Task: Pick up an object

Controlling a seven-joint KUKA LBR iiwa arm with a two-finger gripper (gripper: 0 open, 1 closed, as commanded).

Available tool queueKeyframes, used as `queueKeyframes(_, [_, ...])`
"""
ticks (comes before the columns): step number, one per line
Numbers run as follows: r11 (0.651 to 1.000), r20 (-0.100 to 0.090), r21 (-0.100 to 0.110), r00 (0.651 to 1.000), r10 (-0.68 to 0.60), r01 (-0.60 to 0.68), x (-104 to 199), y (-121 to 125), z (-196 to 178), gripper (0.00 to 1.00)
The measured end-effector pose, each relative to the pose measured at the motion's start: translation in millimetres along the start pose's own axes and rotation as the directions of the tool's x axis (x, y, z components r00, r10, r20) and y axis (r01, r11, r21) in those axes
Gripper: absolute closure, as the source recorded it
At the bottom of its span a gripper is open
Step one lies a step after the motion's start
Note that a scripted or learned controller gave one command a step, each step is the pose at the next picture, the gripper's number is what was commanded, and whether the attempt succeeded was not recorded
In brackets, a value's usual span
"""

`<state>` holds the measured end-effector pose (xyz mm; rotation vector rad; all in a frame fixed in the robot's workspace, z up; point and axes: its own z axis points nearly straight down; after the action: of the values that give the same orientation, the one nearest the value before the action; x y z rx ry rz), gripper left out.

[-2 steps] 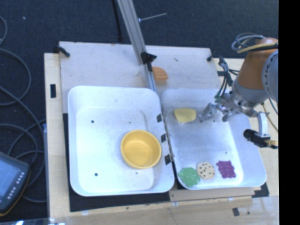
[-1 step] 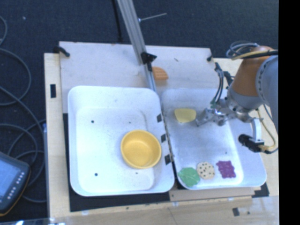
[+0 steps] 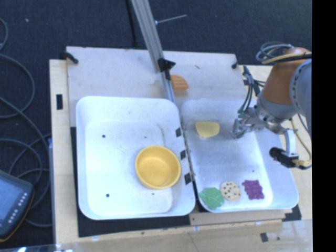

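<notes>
The arm comes in from the right, and its gripper (image 3: 239, 130) hangs low over the upper part of the right bin (image 3: 273, 156). A pale yellow flat piece (image 3: 207, 128) lies just left of the gripper, a short gap away. Along that bin's front edge sit a green piece (image 3: 211, 197), a tan cookie with dark dots (image 3: 230, 191) and a purple piece (image 3: 253, 189). A yellow bowl (image 3: 157, 166) stands upright in the left bin (image 3: 105, 140). Nothing shows between the fingers.
An orange object (image 3: 178, 83) lies on the bench behind the bins, beside the slanted metal pole (image 3: 152, 35). Cables run from the arm's wrist over the right bin's right rim. A dark screen device (image 3: 13, 203) rests on the floor at the lower left.
</notes>
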<state>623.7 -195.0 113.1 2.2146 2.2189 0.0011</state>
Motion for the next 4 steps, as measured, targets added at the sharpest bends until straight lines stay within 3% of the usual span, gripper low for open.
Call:
queueKeyframes(3, [1.000, -0.002, -0.003, 1.000, -0.002, 0.002, -6, -4, -176, 1.00])
queueKeyframes(4, [1.000, -0.004, 0.004, 1.000, -0.005, 0.005, 54, 2, -165, 1.00])
